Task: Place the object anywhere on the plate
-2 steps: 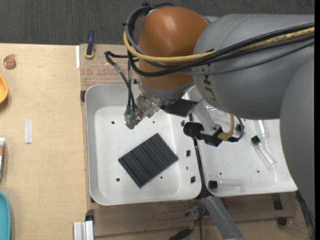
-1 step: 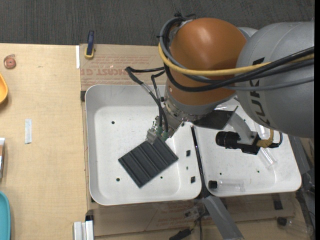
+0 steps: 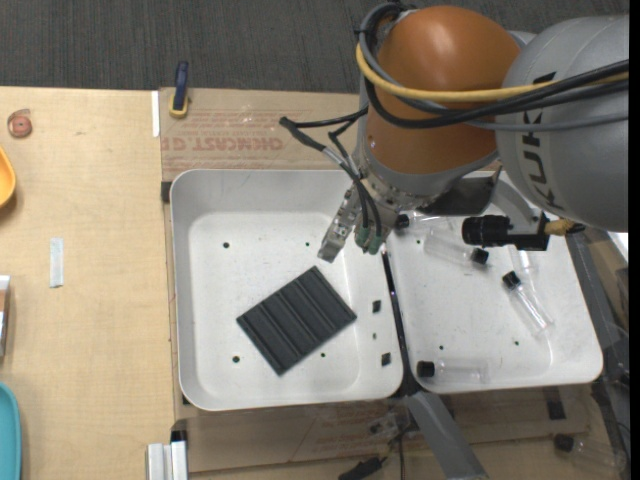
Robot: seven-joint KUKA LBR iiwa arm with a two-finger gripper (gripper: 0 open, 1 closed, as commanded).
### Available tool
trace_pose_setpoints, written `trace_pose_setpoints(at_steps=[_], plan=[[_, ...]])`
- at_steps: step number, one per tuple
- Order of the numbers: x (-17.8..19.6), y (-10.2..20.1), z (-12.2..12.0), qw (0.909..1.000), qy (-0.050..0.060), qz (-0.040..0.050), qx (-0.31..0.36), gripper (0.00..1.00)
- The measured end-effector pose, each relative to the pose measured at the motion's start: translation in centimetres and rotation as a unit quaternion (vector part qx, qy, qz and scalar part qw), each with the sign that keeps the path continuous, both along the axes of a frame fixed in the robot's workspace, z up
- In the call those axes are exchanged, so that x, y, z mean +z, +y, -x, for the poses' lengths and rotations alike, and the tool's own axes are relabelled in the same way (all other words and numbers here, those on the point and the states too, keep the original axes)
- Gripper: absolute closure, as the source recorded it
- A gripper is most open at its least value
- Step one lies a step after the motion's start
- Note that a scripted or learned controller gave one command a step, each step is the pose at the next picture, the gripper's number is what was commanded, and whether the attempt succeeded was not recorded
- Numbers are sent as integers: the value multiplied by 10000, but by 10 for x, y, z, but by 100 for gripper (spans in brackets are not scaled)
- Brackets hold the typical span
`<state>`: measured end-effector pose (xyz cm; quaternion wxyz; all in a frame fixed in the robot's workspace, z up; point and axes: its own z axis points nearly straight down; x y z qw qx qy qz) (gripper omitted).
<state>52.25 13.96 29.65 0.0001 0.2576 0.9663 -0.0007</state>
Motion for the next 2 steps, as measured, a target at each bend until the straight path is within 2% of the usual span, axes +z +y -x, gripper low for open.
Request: trace_pose_setpoints(at_steps=[1, 2], plan=[[47, -9, 44, 9901, -12, -5, 1404, 100], [-26, 50, 29, 9900, 4, -5, 1414, 100]])
